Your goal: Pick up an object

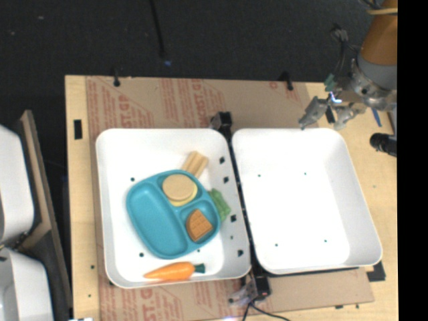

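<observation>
Gripper (324, 114) at 1 o'clock, above right bin's (348, 199) far rim; fingers apart, nothing between. Tray (157, 223), carrot (175, 271) in left bin (114, 179).

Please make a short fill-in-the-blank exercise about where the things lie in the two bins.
The blue tray lies in the ____ bin.
The carrot lies near that bin's ____ edge, outside the tray.
The round biscuit rests in the ____.
The hand is over the right bin's ____ rim.

Missing words: left; front; tray; far
</observation>
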Robot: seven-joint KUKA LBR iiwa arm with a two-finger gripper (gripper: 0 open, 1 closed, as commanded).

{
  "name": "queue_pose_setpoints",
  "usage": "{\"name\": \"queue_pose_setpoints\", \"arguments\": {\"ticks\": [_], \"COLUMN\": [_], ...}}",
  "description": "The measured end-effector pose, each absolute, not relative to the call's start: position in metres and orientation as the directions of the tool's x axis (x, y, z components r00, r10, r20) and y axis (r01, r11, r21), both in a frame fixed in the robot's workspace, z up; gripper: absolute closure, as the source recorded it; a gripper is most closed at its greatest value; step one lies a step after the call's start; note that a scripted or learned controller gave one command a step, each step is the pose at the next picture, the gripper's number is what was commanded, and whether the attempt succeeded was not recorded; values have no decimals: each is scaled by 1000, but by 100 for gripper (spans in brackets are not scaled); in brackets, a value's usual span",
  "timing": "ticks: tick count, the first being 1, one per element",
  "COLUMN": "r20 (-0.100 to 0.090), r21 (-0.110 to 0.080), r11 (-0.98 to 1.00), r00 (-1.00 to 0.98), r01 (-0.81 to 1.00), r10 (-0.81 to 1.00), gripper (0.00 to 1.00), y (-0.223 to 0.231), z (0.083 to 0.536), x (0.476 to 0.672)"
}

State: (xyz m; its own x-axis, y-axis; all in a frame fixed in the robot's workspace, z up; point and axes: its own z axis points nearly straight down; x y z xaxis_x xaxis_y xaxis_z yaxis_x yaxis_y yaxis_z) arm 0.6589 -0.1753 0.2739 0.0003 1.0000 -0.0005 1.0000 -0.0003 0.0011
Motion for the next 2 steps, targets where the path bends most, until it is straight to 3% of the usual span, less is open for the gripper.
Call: {"name": "queue_pose_setpoints", "arguments": {"ticks": [1, 2], "r20": [-1, -2], "r21": [-2, 3], "r11": [-2, 79], "r00": [2, -79], "r01": [1000, 997], "r10": [1000, 997], "gripper": [0, 0], "y": [-194, -214], "z": [244, 285], "x": [665, 658]}}
